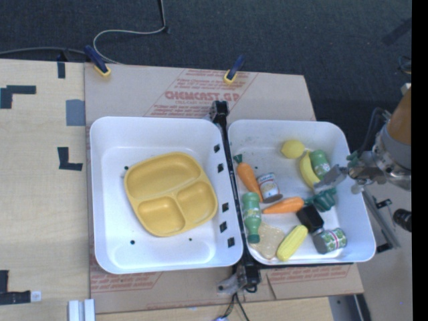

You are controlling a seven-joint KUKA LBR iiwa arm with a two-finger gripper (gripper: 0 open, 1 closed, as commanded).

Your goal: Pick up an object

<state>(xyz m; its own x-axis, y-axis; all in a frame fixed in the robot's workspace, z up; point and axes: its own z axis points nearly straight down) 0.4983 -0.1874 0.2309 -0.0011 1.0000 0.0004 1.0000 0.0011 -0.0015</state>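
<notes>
Several toys crowd the right bin (338, 138), and my tool (332, 181) sits low over that bin's arm-side half. From this slanted view I cannot tell how wide it stands, or whether anything is caught in it.

Closest to the tool are the banana (307, 170) and a small green bottle (319, 160), touching each other just beyond its tip. A teal piece (326, 197) lies right beside it on the near side, too blurred for me to name. A black block (309, 217) rests a little past that, with a green-labelled can (330, 240) further toward the bin's front corner.

Any one object will do, so I judge the cleanest pick is something with free space on both flanks. The banana and bottle lean together, so closing on one risks nudging the other or pinching both. The black block looks better, though an orange carrot (283, 206) lies just on its far side from the tool. I would centre over it, turn the wrist so the closing line crosses its short side, then descend straight and lift slowly — checking the view before I trust the grasp.

The lemon (292, 148) is well apart from the tool and stands clear — a fair fallback, though round things tend to slip.
</notes>
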